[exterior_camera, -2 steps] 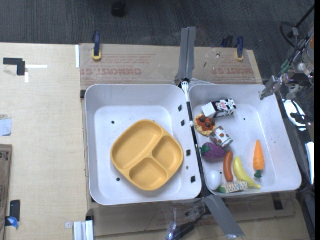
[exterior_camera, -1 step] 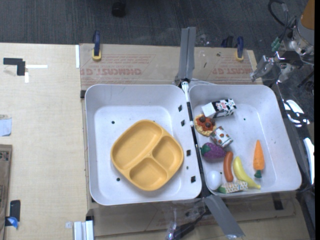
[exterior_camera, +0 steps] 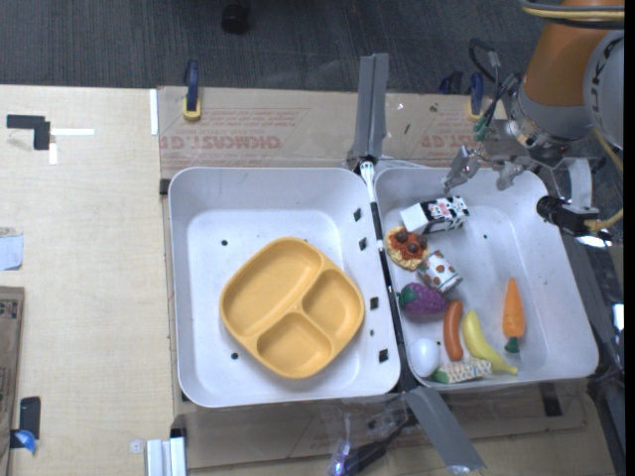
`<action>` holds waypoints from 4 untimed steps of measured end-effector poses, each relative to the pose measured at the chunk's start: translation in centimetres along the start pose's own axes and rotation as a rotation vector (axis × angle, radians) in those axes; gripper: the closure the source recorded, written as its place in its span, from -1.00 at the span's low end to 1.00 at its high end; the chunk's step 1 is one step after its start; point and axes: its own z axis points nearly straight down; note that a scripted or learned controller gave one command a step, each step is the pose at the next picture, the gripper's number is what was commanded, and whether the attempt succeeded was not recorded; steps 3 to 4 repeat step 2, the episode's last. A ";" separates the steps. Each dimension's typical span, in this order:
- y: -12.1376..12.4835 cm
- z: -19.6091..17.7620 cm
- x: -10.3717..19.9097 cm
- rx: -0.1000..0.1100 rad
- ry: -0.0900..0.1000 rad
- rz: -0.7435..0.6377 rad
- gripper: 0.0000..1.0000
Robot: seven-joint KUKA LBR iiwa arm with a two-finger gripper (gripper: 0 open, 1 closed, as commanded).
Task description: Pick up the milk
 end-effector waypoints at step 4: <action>-0.8 9.3 1.7 -0.016 -0.005 -0.036 -1.00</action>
